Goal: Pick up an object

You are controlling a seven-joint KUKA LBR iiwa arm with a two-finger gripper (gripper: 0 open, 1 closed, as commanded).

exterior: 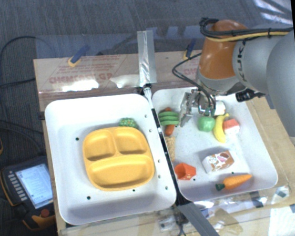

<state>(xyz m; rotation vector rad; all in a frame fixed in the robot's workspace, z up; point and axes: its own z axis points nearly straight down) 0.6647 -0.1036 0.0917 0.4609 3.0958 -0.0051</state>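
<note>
My gripper [195,107] hangs over the back of the right bin [257,150], its fingers spread open with nothing between them. Just left of it lies a green ridged toy [168,117]. A round green fruit [206,123] sits right below the fingers, beside a yellow banana [220,128] and a red-and-white piece [231,126]. Nearer the front of the same bin are an orange block [185,171], a white-and-red packet [217,161] and a carrot [234,181].
The left bin [63,124] holds a yellow divided tray [119,156] with a small green item [128,123] at its back edge. A raised divider [160,140] separates the bins. The grey arm [268,64] comes in from the right, above the bin's back right corner.
</note>
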